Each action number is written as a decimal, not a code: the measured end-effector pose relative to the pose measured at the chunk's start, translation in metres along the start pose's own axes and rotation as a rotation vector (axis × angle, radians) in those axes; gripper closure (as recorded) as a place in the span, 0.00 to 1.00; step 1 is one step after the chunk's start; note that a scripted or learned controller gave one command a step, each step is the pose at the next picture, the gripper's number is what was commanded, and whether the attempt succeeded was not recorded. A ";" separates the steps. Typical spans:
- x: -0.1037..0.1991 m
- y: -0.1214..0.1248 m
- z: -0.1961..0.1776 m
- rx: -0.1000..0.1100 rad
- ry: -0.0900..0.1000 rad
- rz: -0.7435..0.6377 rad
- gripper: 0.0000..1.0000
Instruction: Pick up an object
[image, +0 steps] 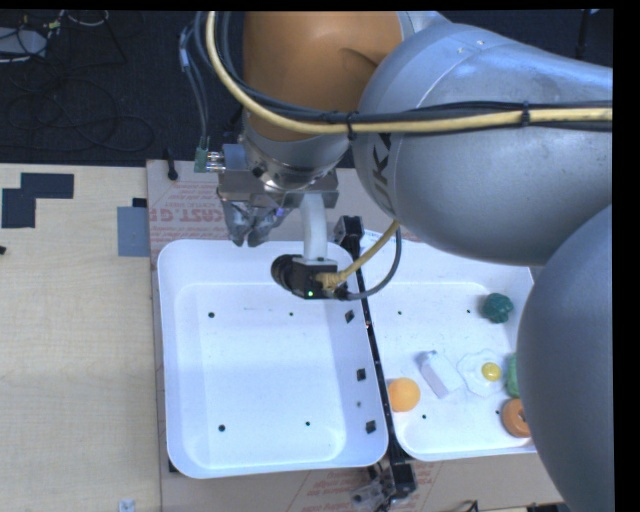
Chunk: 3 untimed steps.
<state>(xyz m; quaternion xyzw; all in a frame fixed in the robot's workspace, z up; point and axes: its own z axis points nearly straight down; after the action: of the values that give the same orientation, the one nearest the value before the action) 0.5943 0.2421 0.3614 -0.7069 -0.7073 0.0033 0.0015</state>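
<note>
On the bench below my camera I list two shallow white bins side by side, resting on cardboard.

Writing: the cardboard (190, 212) behind the left bin carries red print, upside down from my view; too partial for me to read with confidence. I find no other legible label.

Left bin (180, 380): bare white floor with a few small dark dots. A black camera-like unit with a green light (305, 277) hangs at its far rim, joined to the arm by a white post and a yellow cable.

Right bin (440, 445), holding the candidate objects:
- orange ball (404, 394), near the left wall, round, no long axis.
- small pale grey block (433, 373), just right of the ball; its long axis runs from upper left to lower right.
- fried-egg-shaped piece, white with a yellow centre (484, 372), lying flat beside the block.
- dark green rounded item (497, 307), toward the far right side.
- orange item (516, 417) and a green item (512, 375), both partly hidden by the arm at the right edge.

Gripper (253, 225): I see it above the far rim of the left bin, well apart from all the objects, its grey fingers pointing down and close together, almost no gap, nothing between them.

Arm (480, 130): grey, orange band on top, covering the upper right.
</note>
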 end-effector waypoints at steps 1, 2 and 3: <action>0.002 0.021 -0.133 -0.018 0.006 -0.004 1.00; 0.002 0.023 -0.017 0.007 -0.003 0.000 1.00; 0.000 0.007 0.022 0.002 -0.001 0.003 1.00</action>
<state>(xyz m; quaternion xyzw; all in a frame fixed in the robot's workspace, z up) 0.6008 0.2423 0.3389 -0.7080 -0.7062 0.0044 0.0020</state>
